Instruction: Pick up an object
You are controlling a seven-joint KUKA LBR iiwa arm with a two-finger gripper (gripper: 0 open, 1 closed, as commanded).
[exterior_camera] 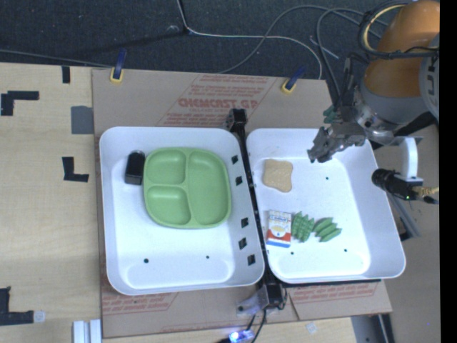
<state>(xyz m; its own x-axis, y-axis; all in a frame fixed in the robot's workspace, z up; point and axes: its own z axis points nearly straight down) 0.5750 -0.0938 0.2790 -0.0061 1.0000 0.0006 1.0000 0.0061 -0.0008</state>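
- The end effector [323, 151] is being held over the upper part of the right bin [357, 263], toward its far right corner; whether it is apart or together cannot be told at this slant, and nothing is being seen carried by it.
- Three candidates are lying in the right bin: a tan bread-like slice [278, 175] near the bin's left wall, a small red-and-white packet [279, 229] below it, and a bunch of green pea pods [315, 228] just beside the packet, touching or nearly so.
- The slice is being judged the nearest and clearest target: it looks light and flat, probably a stiff toy piece, so it is best pinched across its narrower width, with the fingers pressed low against the bin floor.
- The packet is being judged light and thin, likely to slip; its short edges offer the better hold.
- The pea pods are being judged light, bumpy and awkward to take cleanly, and the packet alongside is crowding them.
- In the left bin [114, 191] a green divided plate [188, 188] is resting with a small black object [134, 168] at its left edge; both are lying well apart from the end effector.
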